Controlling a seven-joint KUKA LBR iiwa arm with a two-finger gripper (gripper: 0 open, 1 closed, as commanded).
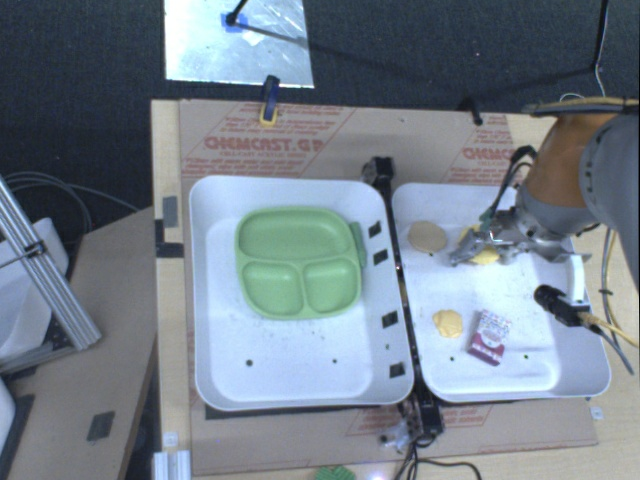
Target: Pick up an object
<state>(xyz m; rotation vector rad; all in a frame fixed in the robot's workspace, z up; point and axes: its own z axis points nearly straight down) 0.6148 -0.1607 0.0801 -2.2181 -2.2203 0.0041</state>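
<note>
We see the gripper lowered over a yellow object at the right bin's twelve o'clock; finger state indeterminable; closing and lifting presumably follow.

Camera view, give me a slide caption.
Arm's tool low over a yellow piece in the right bin; green tray in the left bin.

A: Where does the camera sit?
B: Above the bench, looking down at a slant, far enough back that both bins fit in the frame.
A: How are they laid out?
B: The left bin fills the centre, the right bin the right half; the arm enters at the right edge. Dark floor spans the top.
</note>
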